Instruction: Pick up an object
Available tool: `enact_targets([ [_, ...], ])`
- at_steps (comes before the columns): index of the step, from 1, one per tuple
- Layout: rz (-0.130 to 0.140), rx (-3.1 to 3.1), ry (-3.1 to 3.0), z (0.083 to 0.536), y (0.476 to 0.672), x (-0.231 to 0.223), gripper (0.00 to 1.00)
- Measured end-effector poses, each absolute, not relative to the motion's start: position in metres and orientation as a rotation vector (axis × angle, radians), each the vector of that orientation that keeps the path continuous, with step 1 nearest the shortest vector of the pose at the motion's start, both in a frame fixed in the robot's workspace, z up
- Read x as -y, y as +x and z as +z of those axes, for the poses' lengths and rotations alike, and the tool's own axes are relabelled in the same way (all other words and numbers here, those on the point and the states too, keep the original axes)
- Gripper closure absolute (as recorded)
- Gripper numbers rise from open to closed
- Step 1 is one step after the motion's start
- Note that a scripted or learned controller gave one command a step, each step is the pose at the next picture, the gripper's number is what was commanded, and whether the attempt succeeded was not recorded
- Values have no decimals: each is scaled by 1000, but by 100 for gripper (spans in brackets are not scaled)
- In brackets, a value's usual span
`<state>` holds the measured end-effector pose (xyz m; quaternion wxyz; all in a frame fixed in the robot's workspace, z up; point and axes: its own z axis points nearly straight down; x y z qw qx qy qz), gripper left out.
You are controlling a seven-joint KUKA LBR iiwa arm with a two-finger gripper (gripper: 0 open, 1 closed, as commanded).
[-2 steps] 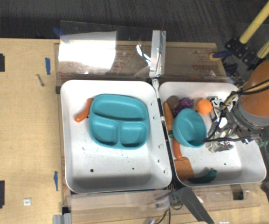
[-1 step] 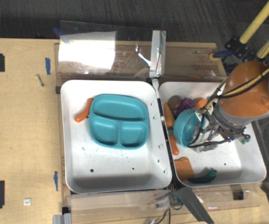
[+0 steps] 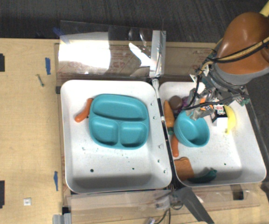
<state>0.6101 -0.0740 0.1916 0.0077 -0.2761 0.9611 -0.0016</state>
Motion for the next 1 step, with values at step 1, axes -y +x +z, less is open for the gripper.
enact_targets([
  [1,-7,-2964,-1002,250,644,114,100],
])
